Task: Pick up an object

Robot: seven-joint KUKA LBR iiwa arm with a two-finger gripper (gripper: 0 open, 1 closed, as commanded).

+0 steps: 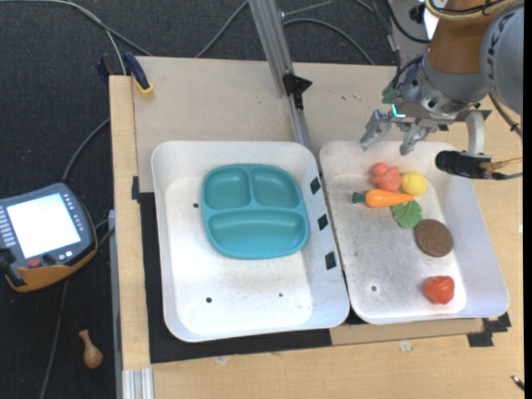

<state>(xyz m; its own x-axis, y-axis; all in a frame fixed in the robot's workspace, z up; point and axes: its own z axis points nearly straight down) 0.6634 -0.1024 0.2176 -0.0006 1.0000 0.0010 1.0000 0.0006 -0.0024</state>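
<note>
Tomato sits at near end of right bin, clear of other food; easiest target. Pincer open, empty, over far rim; descend straight, centred

I find no legible text, label, brand, number or sign anywhere before me. The bright screen of the grey handheld pendant with an orange underside, lying left of the bench, glows white, and any characters on it are too washed out to read. The two shallow white plastic bins and the teal three-compartment plate bear no visible markings. Small black tabs between the bins show no lettering.
</note>
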